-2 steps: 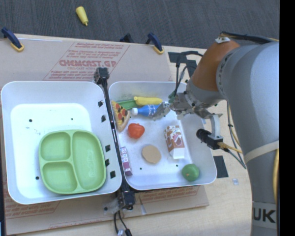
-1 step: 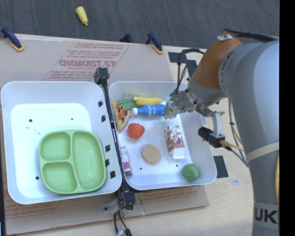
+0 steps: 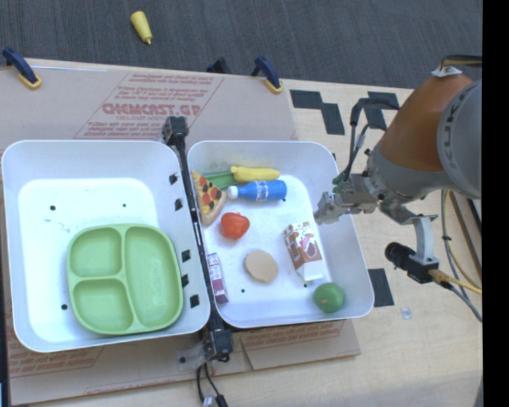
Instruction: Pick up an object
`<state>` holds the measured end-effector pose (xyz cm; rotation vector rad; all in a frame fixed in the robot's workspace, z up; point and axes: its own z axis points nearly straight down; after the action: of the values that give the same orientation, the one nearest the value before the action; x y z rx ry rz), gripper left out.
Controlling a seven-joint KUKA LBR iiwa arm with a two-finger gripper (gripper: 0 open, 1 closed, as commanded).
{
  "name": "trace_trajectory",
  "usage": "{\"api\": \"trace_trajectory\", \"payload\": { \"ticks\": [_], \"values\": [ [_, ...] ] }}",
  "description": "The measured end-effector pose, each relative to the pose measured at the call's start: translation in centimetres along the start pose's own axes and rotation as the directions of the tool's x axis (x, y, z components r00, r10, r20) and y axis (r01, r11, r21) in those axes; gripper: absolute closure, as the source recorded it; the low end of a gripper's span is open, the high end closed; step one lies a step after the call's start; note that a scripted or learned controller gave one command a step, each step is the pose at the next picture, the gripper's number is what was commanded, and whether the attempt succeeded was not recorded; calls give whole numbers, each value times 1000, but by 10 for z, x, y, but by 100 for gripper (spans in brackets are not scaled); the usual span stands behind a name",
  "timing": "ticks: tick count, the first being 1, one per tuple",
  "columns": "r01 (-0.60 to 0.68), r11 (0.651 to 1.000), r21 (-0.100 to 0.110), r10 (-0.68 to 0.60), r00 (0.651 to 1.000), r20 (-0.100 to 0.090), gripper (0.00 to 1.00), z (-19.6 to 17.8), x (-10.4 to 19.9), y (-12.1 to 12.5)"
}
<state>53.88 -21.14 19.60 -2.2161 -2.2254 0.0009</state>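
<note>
Partly hidden: tool [image 3: 329,209], fingers unclear.

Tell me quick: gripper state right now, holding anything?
Gripper: over the right bin's right rim, nothing visibly held; open or shut cannot be told.

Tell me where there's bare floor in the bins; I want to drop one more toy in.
Most room is in the left bin: a wide bare strip behind the green divided plate. In the right bin, small patches lie between the tomato and the carton. Its back-left corner is crowded with the pizza slice, banana and blue bottle.
</note>
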Motion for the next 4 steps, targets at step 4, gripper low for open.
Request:
{"api": "trace_trajectory", "payload": {
  "ticks": [4],
  "values": [
    [1, 1000, -1, -1, 1000, 0, 100, -22, 48, 50]
  ]
}}
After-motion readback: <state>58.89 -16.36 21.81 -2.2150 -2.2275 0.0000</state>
